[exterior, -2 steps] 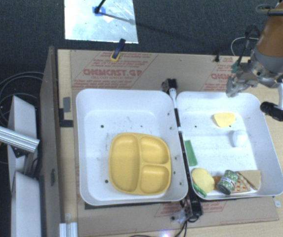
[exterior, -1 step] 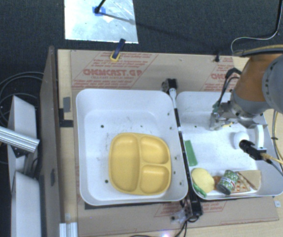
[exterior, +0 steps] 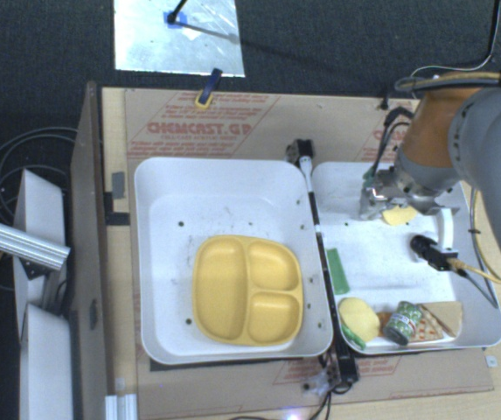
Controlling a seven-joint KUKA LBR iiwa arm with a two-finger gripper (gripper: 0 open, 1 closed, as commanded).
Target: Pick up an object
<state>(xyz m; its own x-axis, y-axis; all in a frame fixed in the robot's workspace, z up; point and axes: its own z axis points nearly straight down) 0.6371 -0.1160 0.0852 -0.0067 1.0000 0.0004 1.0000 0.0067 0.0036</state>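
My gripper hangs low over the back of the right bin, near its far wall. A small pale yellow piece lies right beside the gripper, on its right, partly under the wrist. I cannot make out whether the piece is touched. At the bin's front lie a yellow lemon-like fruit, a small green can and a pizza slice. A green strip lies along the left wall.
The left bin holds a yellow divided plate. The arm's grey body and orange band cover the right bin's back right corner. A dark divider runs between the two bins.
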